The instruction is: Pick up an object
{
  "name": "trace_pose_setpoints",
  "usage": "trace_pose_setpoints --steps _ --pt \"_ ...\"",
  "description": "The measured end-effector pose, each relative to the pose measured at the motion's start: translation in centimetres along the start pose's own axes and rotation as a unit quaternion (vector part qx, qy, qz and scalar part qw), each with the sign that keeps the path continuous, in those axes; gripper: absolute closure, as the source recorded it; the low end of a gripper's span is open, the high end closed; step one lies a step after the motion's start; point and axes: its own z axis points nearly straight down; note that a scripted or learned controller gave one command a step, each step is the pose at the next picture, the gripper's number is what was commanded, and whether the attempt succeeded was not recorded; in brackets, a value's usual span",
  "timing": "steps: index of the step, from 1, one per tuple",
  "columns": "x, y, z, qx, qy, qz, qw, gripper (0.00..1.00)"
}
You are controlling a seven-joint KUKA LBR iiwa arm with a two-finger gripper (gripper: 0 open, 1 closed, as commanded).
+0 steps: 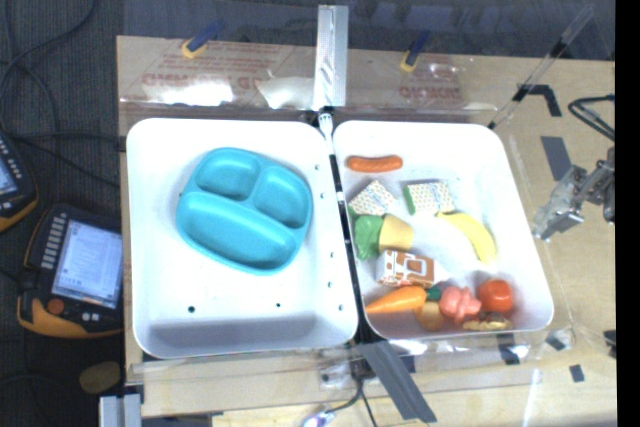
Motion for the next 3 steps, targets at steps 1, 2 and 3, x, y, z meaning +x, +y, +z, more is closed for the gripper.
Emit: trace_pose_setpoints --steps 1,2,3 --pt "0.0 0.0 8.8 0.0 0.0 -0.051 0.9987 1.0" --pt "0.0 0.0 3.1 0.0 -0.001 -0.036 0.9994 1.0" --pt "0.0 0.0 8.1 0.0 0.001 0.009 1.0 1.0"
